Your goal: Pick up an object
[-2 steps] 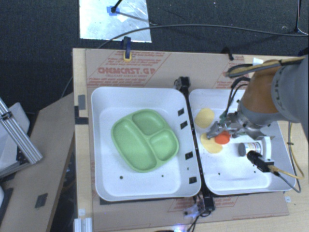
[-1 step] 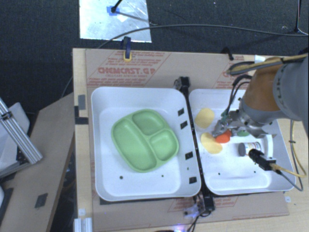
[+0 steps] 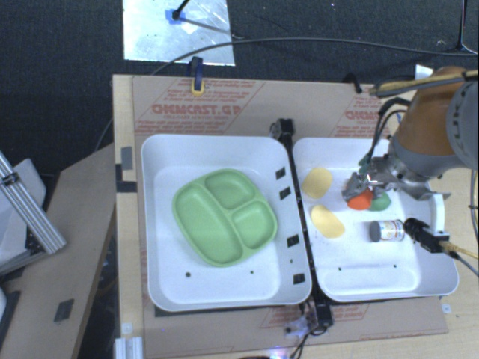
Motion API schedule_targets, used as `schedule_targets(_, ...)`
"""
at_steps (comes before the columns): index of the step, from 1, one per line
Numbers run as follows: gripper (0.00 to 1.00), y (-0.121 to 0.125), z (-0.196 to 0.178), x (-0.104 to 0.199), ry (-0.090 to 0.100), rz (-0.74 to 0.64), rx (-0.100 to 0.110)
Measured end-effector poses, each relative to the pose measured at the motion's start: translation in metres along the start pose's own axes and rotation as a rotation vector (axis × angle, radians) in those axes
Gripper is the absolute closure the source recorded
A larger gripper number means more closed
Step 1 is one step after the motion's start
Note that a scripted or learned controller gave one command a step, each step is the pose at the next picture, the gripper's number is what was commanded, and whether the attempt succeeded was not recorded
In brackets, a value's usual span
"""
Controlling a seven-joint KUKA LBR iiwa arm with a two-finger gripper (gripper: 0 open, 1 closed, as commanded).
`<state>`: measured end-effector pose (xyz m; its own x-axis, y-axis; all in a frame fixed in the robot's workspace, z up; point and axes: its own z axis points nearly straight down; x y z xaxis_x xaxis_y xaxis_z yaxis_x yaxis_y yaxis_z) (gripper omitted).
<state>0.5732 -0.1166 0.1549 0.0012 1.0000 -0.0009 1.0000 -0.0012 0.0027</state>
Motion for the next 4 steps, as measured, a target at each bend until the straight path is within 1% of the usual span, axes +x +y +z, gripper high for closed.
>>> schedule_targets(1, 1.00, 0.001, -0.055, -0.011, -0.001, 0.000, -0.001)
schedule_targets(2, 1.00, 0.003, -0.091, -0.011, 0.000, -0.006, 0.001)
schedule_targets(3, 1.00, -0.002, -0.077, 0.036, 0.003, -0.010, 0.006)
schedule_targets(4, 1.00, -0.006, -0.066, 0.097, 0.003, -0.012, 0.006)
